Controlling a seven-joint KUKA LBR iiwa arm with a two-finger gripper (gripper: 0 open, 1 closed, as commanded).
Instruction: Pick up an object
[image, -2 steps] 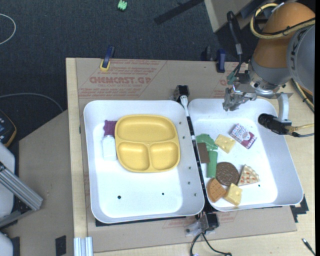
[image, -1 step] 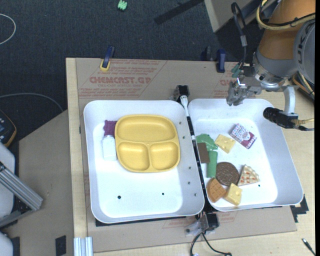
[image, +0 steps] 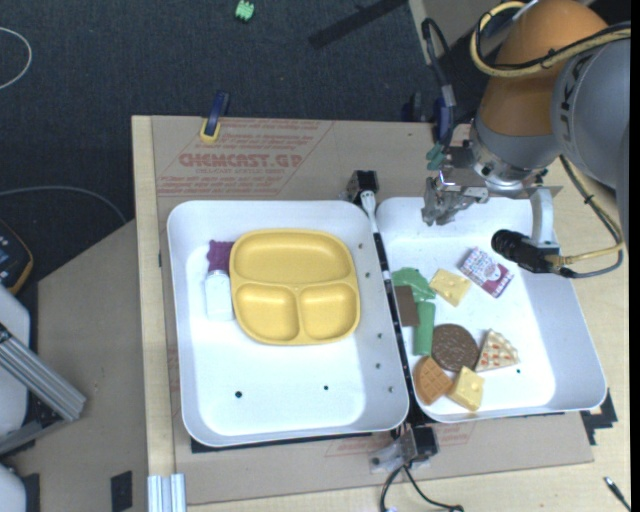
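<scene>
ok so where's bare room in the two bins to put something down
Left bin: the near strip below the yellow tray is bare. Right bin: bare floor along the right side, and at the far end under the gripper. Crowded: the near-left corner, around the brown cookie, pizza slice and green piece.

Small toy foods (image: 455, 345) clustered flat in right bin (image: 570, 330), yellow divided tray (image: 295, 285) in left bin (image: 200, 390)

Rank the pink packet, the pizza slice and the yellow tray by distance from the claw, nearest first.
From the claw:
1. Pink packet, right bin, upper part.
2. Pizza slice, right bin, lower part.
3. Yellow tray, left bin.
</scene>
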